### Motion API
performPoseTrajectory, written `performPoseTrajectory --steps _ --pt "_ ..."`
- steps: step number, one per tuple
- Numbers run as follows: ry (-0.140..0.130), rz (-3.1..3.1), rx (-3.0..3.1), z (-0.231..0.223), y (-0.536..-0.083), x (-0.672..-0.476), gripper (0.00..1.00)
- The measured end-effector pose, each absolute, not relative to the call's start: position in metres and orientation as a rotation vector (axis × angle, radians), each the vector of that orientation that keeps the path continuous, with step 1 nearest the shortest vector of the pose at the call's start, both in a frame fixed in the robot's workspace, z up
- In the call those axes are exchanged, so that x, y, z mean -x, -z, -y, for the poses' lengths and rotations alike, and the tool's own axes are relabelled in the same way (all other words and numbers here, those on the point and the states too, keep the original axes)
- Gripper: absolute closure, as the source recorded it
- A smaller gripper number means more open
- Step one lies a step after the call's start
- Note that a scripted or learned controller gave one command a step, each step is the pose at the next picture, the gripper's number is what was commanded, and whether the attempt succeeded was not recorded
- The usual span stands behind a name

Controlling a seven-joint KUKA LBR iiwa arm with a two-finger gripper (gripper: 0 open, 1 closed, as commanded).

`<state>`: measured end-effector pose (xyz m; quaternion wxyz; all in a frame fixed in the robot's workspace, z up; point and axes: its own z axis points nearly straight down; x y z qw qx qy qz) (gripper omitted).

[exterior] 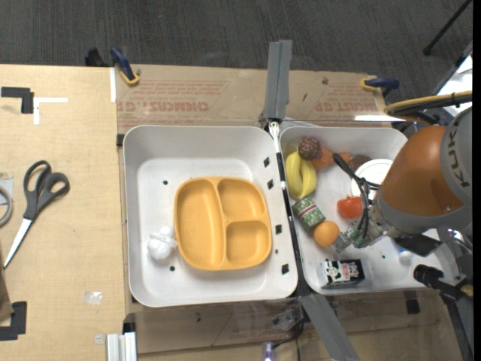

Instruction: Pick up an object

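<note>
My gripper [352, 238] reaches down into the right bin [391, 280], just right of an orange [325, 233]. Its tip sits between the orange and a red tomato-like item [349, 206]. A green can [308, 212] lies left of it, a yellow banana [300, 174] farther back, and a dark purple fruit [310, 148] at the bin's back. A small black-and-white box [344, 271] lies in front of the gripper. Nothing visibly sits between the fingers.
The left bin [143, 201] holds a yellow divided plate [222, 222] and a white crumpled object [161, 244]. Scissors [34, 198] lie on the bench at far left. The orange arm body [421, 179] covers the right bin's right side, over a white round dish [374, 173].
</note>
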<state>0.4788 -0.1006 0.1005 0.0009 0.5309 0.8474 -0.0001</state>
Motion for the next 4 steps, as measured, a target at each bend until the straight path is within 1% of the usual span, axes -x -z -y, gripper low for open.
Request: performPoseTrajectory --steps 1,2,3,4 --pt "0.005 -2.188 -2.256 0.111 -0.091 -0.511 1.0" --pt "0.005 -2.188 -2.256 0.111 -0.091 -0.511 0.0" --pt "0.008 -2.192 -2.254 0.111 -0.1 -0.511 1.0" --pt "0.006 -2.067 -2.366 0.032 -0.225 -0.56 1.0"
